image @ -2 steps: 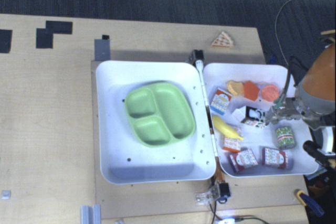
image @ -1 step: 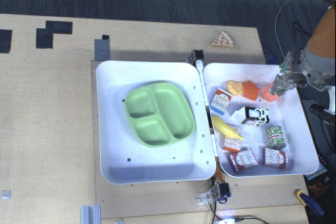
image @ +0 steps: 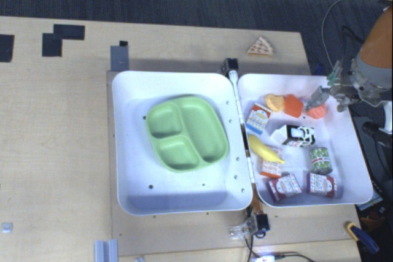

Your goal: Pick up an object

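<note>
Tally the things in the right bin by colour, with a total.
Orange: 3
Yellow: 1
Green: 1
Dark red: 2
Black and white: 1
Blue and white: 1
Yellow and orange: 1
Total: 10

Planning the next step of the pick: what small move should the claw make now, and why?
Probably lower the claw a little toward the orange toy just to its left. It sits over the right bin's far corner with nothing seen between its fingers, and that toy looks the nearest item.
</note>
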